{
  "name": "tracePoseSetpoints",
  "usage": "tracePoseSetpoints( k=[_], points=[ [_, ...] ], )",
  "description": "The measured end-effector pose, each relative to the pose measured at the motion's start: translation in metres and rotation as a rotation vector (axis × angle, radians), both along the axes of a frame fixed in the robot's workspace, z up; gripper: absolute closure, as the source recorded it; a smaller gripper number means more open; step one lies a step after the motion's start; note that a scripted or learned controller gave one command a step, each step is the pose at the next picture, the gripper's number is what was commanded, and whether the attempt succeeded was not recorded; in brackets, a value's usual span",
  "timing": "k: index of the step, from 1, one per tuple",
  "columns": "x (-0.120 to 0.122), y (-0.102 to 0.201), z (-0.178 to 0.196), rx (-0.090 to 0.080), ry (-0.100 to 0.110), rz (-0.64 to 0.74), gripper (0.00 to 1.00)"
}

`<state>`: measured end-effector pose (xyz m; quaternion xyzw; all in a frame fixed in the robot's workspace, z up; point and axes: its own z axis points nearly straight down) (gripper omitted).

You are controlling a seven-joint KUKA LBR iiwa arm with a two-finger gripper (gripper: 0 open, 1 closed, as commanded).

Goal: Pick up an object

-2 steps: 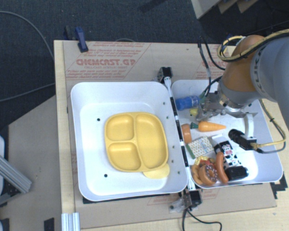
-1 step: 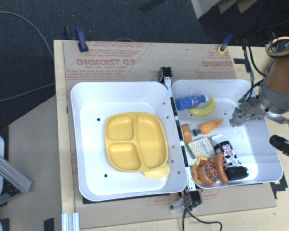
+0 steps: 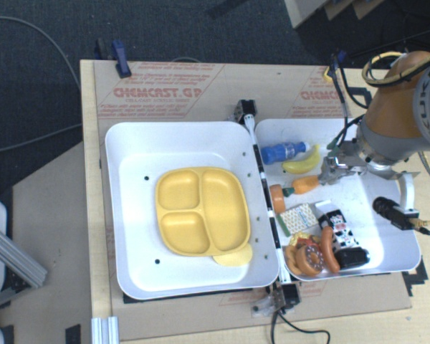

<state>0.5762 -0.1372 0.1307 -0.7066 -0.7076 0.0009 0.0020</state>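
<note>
Grey pincer (image 3: 330, 169) low beside banana (image 3: 302, 164), carrot (image 3: 305, 185).

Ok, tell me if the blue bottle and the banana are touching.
Touching. In the camera view the bottle's cap end meets the banana with no white bin floor between them.

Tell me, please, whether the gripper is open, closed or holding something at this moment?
Gripper: cannot be told; it sits low in the right bin beside the banana and the carrot.
</note>
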Motion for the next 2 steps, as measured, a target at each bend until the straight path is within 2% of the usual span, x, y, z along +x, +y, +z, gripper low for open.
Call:
tracePoseSetpoints(
  k=[1,2],
  points=[
    [0.0,0.0,0.0,0.0,0.0,0.0,0.0],
    [0.038,0.045,-0.048,-0.001,-0.003,0.0,0.0]
  ],
)
